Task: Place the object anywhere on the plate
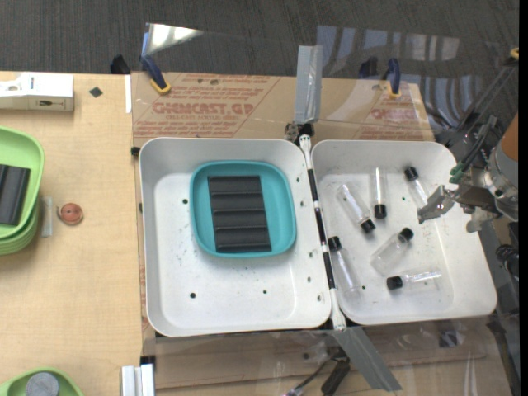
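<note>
A teal plate [285, 213] with a black ridged insert [240, 214] lies in the left white bin [165, 287]. Several clear vials with black caps lie scattered in the right white bin [470, 299], among them one [355, 205] near its left side, one [379, 192] beside that and one [412, 280] near the front. My gripper [454, 214] hangs over the right edge of the right bin, open, with nothing between its fingers. Its left fingertip [431, 210] points toward a vial [393, 249] lying below and to its left.
A cardboard sheet [214, 101] held by clamps lies behind the bins. On the wooden bench to the left are a green tray [25, 151], a small round brown piece [71, 213] and a white box [37, 91]. Cables and brackets hang at the right.
</note>
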Robot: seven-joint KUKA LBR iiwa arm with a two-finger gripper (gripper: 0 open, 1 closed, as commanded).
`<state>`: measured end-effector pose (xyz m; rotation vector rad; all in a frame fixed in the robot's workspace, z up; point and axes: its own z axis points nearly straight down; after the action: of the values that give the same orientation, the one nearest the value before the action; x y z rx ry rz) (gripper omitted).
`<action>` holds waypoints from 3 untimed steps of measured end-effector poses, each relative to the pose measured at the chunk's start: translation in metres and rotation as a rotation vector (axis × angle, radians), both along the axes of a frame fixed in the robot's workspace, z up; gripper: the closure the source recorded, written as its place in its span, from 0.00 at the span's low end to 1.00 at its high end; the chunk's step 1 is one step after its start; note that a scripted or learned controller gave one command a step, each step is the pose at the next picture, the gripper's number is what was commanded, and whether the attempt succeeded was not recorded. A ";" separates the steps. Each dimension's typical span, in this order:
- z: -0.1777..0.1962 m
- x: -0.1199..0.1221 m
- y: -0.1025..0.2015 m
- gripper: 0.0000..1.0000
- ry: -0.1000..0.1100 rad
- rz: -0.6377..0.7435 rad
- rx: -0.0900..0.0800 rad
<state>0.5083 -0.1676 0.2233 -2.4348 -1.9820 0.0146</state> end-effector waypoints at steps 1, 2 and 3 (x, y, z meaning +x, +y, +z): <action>0.053 -0.012 -0.046 0.00 -0.006 -0.014 0.003; 0.164 0.016 -0.044 0.00 -0.005 -0.058 0.002; 0.217 -0.005 -0.047 0.00 -0.006 -0.216 0.001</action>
<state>0.5031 -0.2148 0.4407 -2.6357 -1.7097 0.0056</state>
